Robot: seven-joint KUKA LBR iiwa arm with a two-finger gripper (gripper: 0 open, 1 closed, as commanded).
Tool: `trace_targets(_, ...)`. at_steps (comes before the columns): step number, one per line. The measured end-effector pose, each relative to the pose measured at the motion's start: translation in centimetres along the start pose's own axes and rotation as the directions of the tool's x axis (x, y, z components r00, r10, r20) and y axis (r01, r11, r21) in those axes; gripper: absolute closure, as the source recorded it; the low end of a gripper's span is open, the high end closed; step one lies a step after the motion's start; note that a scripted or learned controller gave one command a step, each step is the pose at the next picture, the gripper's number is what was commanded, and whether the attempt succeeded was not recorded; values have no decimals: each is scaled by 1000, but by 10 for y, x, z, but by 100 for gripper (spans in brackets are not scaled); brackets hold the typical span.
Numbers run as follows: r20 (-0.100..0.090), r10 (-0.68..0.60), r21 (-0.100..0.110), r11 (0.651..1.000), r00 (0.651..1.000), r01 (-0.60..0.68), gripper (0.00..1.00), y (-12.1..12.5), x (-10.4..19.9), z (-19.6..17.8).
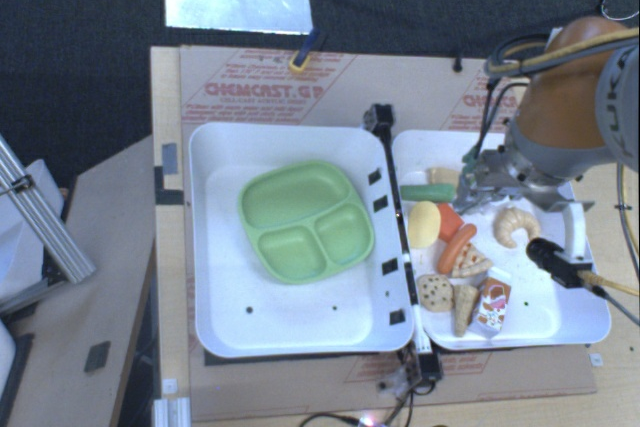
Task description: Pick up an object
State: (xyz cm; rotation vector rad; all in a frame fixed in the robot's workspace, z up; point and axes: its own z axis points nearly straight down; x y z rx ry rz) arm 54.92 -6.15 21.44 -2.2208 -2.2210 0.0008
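Plastic toy food fills the right bin (pixel 585 320), piled toward its left wall: a yellow lemon (pixel 424 223), a hot dog (pixel 459 248), a pizza slice (pixel 470 266), a cookie (pixel 434 292), a croissant (pixel 516 224) and a small carton (pixel 492 305). The gripper (pixel 487 183) hangs low near the bin's far edge, just beyond the lemon; I cannot tell how its pincer stands or whether it grips anything. The croissant looks light, stiff and slick, best pinched across its narrow middle

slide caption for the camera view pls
Arm over right bin of toy food; green tray in left bin.
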Motion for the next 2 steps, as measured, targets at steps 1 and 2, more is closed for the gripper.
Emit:
trace_targets(1,0,-4,-4,1000,1000,4,100,7,-1,-20)
trace_targets(2,0,-2,-3,1000,1000,2,100,9,-2,-18)
